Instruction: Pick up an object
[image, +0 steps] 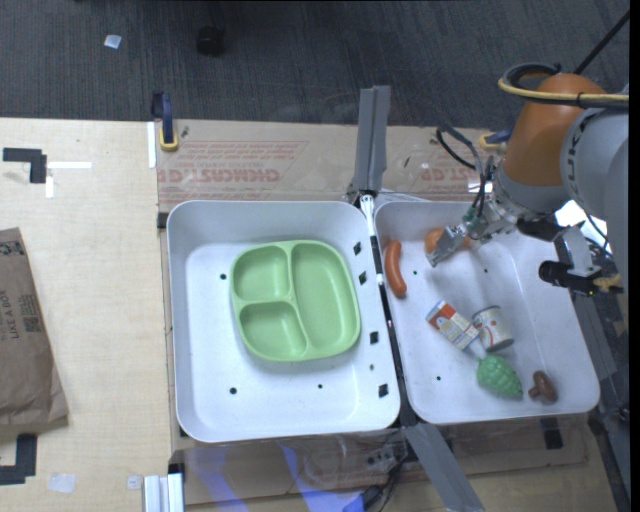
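Hovering our fingers (447, 243) beside the orange piece (433, 239) in the right bin (560, 330), we can't tell their state; nothing lifted yet.

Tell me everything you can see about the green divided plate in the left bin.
The green divided plate is pale green with a smooth, plastic look and rounded corners. It has three compartments: two smaller ones on the camera view's left side, one above the other, and a longer one along its right side. All three look bare. It lies flat, right side up, turned slightly askew, near the middle of the left bin, resting on the bin's white floor. Nothing else touches it.
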